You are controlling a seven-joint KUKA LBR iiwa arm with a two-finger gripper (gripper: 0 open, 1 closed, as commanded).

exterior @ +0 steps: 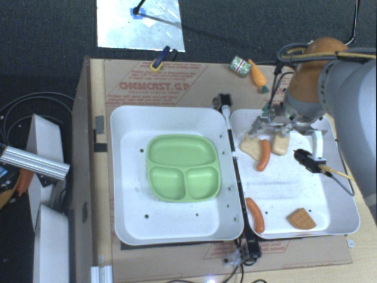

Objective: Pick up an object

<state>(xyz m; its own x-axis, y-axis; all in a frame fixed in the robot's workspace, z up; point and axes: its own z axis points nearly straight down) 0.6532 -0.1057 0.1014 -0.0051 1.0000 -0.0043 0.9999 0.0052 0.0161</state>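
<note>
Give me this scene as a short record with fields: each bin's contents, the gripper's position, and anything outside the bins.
left bin: green divided tray
right bin: upper sausage, lower sausage, bread slice, pale block, brown cracker
gripper: over the right bin's far end, above bread slice and pale block
held object: none visible
outside bins: toy carrot, green can, behind the right bin
</note>
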